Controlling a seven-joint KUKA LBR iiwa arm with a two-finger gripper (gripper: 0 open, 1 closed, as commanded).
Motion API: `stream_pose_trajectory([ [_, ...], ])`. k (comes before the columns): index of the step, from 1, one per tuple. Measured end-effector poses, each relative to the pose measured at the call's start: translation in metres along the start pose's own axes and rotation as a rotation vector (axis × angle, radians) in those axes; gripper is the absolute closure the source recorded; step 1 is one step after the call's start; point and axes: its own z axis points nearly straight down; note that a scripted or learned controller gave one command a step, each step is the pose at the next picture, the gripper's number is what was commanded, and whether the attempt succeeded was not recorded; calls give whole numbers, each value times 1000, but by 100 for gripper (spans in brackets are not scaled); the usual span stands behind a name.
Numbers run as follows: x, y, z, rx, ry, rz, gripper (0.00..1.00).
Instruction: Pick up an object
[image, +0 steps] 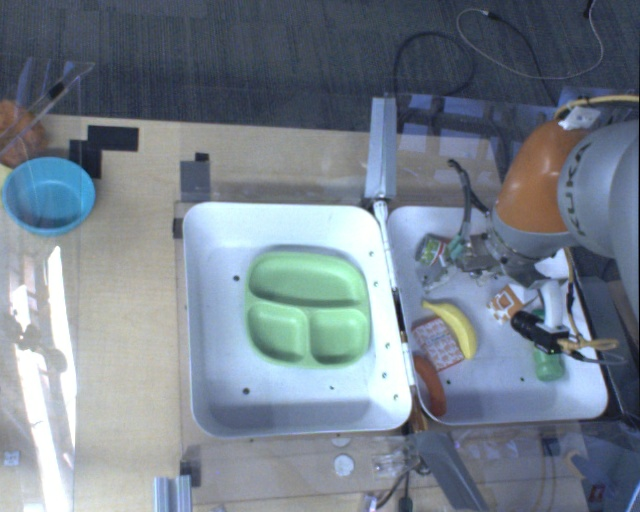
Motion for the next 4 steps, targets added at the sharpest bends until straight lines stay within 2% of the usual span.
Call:
stream_pose_trajectory([
  [1, 17, -56, 13, -5, -1, -124, 0],
  [2, 18, -53, 1, -11, 1, -127, 100],
  [3, 43, 39, -84, 1, -1, 93, 100],
  [4, 43, 39, -83, 1, -1, 92, 0],
])
